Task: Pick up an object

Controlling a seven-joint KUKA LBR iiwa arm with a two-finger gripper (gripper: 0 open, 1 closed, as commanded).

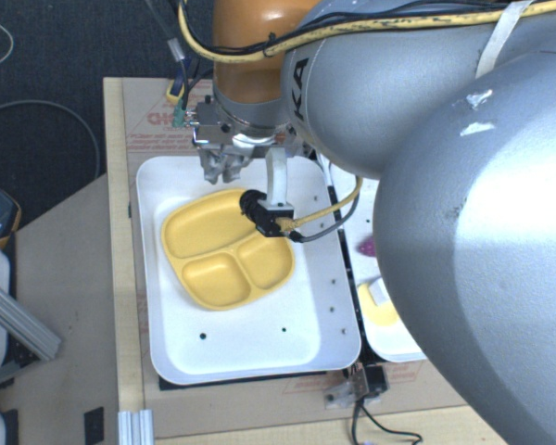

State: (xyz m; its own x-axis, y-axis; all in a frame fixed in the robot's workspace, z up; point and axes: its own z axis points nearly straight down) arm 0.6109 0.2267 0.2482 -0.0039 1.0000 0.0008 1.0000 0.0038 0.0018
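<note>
Gripper (pixel 224 168): hangs below the orange wrist band, over the far rim of the left bin; whether the fingers are spread or pressed together cannot be told from this slant.
Yellow tray (pixel 226 248): a three-compartment dish lying flat just beneath and in front of the gripper, its far edge right at the fingertips; nothing shows between the fingers.
Left bin (pixel 259 346): white and shallow, under the gripper, holding the yellow tray.
Black fitting (pixel 262 213): just right of the gripper, over the tray's far right rim, on a yellow cable.
Right bin (pixel 394 346): well right of the gripper, mostly behind the arm, with a pale yellow item and a purple bit.
</note>
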